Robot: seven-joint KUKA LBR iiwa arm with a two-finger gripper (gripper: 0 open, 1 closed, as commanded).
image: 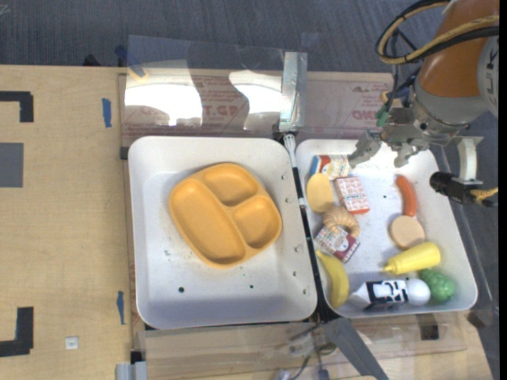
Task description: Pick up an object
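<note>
Near edge, right bin: black-and-white bottle (394, 292) lying on its side, smooth, label w/ dark print, too small to read; round green ball-shaped item (440, 285) touching its right end.
Yellow squeeze bottle (413, 257): glossy plastic, tapered, lying flat just above the b/w bottle.
Banana (335, 277): curved, yellow, along the bin's left wall, near the front.
Right bin (463, 236): shallow white tray, rounded corners, crowded w/ small items.
Tan disc (407, 230): flat, rounded, matte, betw. the squeeze bottle and the sausage.
Sausage (407, 195): slim orange-red cylinder, roughly upright in view, right-centre of bin.
Red-white packet (352, 195): small box/wrapper w/ printed front, text not legible; a second crinkly wrapper (341, 242) lies below it, also unreadable.
Pale yellow lump (320, 192): smooth, rounded, against the left wall, touching the packets.
Left bin (150, 291): same white tray, a few dark specks on the floor.
Orange plate (226, 213): moulded plastic, three compartments, rounded outline, centre of left bin, tilted in view.
Back wall: brown cardboard (360, 101) w/ red print, not readable; clear glossy film over it, silver tape strip at the divide.
Gripper (385, 150): metal fingers spread apart, released, nothing betw. them; above the right bin's back edge, near the red-white packet, not touching any item as far as visible.
Arm: grey w/ orange band, yellow cables looped over it, top right.
Task obj: none lifted; all items lie in the bins.
</note>
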